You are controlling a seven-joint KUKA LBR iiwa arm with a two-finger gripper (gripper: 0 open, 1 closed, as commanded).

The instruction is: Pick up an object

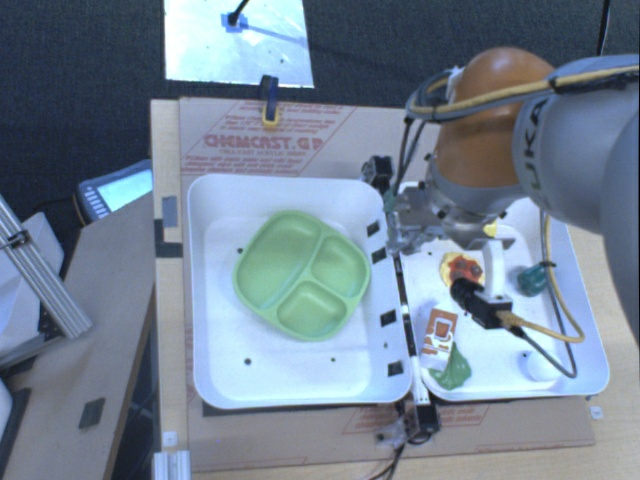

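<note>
At the right bin's [588, 360] inner edge: gripper [402, 230] low, grip state cannot be told.
Nearest pick is the small orange-yellow toy [462, 266], just view-right of the claw; the orange-white carton [438, 330] lies nearer the camera.

Cardboard sheet [300, 133]: lies flat on the table [110, 318] under both bins, red print along its far edge.
Yellow clamp [270, 110]: grips the sheet's far edge, left of the middle.
Left bin [300, 380]: white, shallow, touching the right bin [500, 373] along one side.
Black clips [389, 318]: spaced along the seam between the bins.
Silvery sheet [200, 28]: beyond the table's far edge.
Lit screen [110, 193]: at the table's left edge, tilted.
Aluminium rail [40, 278]: slanted, beyond the left edge.
</note>
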